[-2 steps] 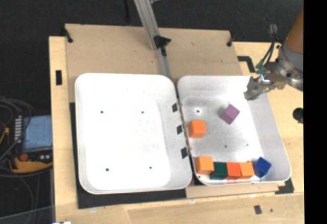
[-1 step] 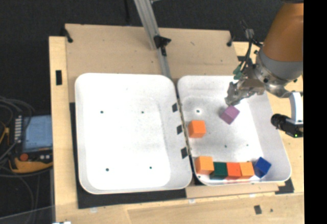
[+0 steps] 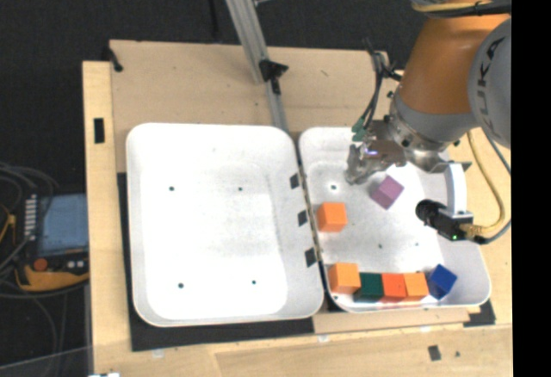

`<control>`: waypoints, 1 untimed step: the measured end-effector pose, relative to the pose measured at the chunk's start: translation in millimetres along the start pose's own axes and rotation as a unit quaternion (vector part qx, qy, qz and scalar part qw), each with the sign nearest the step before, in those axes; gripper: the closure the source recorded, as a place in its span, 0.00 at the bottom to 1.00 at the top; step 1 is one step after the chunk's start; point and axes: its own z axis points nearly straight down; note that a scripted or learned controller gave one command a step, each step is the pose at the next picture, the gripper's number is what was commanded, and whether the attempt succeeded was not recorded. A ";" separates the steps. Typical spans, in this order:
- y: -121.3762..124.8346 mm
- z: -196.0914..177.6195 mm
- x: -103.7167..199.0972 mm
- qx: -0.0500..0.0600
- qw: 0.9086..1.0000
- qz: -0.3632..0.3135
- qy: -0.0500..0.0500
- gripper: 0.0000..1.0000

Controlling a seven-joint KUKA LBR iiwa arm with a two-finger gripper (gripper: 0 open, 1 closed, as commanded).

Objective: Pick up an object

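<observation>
Claw [image 3: 368, 162]: over right bin [image 3: 456, 298], just beside purple cube [image 3: 387, 192]; opening cannot be told. Arm [image 3: 448, 65] lettering partly visible: "UK". Orange cube [image 3: 332, 216] nearby.

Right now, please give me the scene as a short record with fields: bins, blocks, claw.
bins: left bin and right bin, side by side
blocks in right bin: purple block, lone orange block
row at near wall: orange, green block, orange, orange, blue block
claw: claw above right bin, next to the purple block
grasp: cannot tell
</observation>
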 end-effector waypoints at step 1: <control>10.0 14.1 53.7 0.001 1.000 0.000 0.000 1.00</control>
